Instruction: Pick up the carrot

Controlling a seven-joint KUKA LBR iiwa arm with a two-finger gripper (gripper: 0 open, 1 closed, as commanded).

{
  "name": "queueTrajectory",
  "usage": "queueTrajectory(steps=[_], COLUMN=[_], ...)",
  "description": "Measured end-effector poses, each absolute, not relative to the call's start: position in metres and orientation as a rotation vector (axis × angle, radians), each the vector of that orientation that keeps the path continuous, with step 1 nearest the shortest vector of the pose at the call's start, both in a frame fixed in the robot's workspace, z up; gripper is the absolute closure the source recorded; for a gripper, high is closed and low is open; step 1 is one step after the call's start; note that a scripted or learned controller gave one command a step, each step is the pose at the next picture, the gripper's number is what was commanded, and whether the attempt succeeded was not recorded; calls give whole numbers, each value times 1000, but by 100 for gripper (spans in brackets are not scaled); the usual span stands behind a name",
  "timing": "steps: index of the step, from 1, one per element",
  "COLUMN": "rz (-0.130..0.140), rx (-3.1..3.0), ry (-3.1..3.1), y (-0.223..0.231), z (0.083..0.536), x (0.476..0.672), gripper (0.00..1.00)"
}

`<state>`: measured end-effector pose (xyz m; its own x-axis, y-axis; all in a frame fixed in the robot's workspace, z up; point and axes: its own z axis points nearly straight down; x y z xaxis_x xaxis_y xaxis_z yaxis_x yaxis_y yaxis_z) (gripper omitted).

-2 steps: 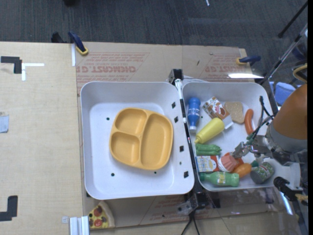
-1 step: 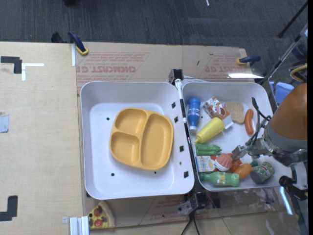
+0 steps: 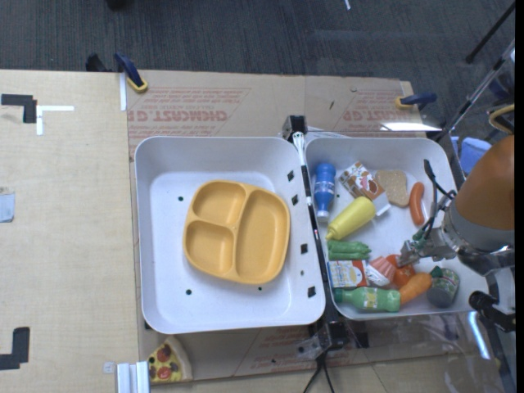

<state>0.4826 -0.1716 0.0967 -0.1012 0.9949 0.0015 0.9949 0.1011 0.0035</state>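
Observation:
The carrot [image 3: 414, 287], small and orange, lies near the front right of the right bin [image 3: 385, 142], between a green bottle [image 3: 368, 300] and a dark grey-green item [image 3: 443, 286]. My gripper [image 3: 417, 250] hangs just above and behind the carrot, coming in from the right over the bin's right side. Nothing is visibly held in it. The arm's orange band [image 3: 495, 187] sits at the right edge of the view.
Packed into the right bin are a blue bottle [image 3: 324, 188], a yellow bottle [image 3: 352, 218], a green vegetable [image 3: 348, 250], a snack packet [image 3: 363, 181], bread [image 3: 396, 187], a sausage [image 3: 418, 203] and a red-and-white pack [image 3: 352, 274]. A yellow divided plate [image 3: 237, 232] sits in the left bin [image 3: 155, 244].

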Motion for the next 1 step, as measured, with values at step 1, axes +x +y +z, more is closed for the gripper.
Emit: queueTrajectory(steps=[1], rz=[2], rx=[1936], ry=[2472], y=[-187], z=[110], x=[480], gripper=[100])
